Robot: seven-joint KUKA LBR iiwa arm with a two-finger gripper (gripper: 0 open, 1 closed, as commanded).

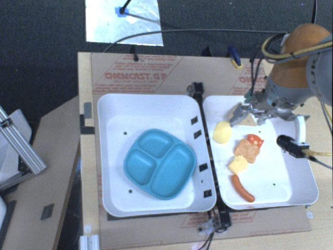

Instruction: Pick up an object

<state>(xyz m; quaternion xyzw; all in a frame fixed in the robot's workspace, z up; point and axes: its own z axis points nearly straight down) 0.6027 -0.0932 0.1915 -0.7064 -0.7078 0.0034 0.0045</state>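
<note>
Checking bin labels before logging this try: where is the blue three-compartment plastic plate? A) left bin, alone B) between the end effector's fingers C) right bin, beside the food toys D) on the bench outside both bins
A: the blue three-compartment plastic plate lies flat in the left white bin, while the yellow ball, sausage toy and end effector are over in the right white bin.

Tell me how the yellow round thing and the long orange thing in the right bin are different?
The yellow round thing is pale yellow and ball-like; the long orange thing is orange-red and thin like a sausage. The yellow one sits near the bin's far left side, close to the gripper; the orange one lies slanted near the front edge, far from it. Both rest loose on the floor of the same right bin.
</note>
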